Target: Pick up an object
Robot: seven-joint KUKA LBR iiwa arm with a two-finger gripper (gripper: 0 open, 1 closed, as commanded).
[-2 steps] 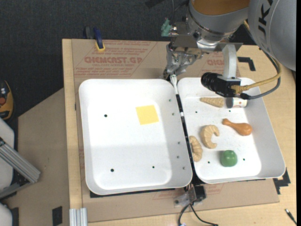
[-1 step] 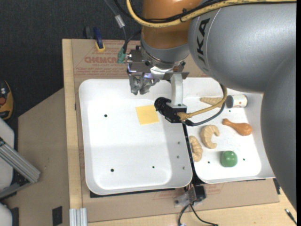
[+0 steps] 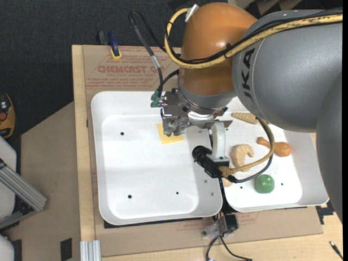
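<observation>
A small yellow block (image 3: 171, 137) lies in the left white bin (image 3: 136, 167), near its upper right part. My gripper (image 3: 173, 125) hangs straight over the block, its metal fingers down at the block's top edge. The large grey arm with its orange band covers the bin's right rim from above. In the right bin (image 3: 283, 197) lie a green ball (image 3: 265, 184), a tan curved piece (image 3: 241, 154), an orange piece (image 3: 276, 145) and a pale stick-like piece (image 3: 243, 117).
Both bins rest on a brown board (image 3: 122, 69) with red lettering. A black cable and connector (image 3: 209, 165) dangle over the seam between the bins. A metal rail (image 3: 19, 186) lies at the far left, off the board.
</observation>
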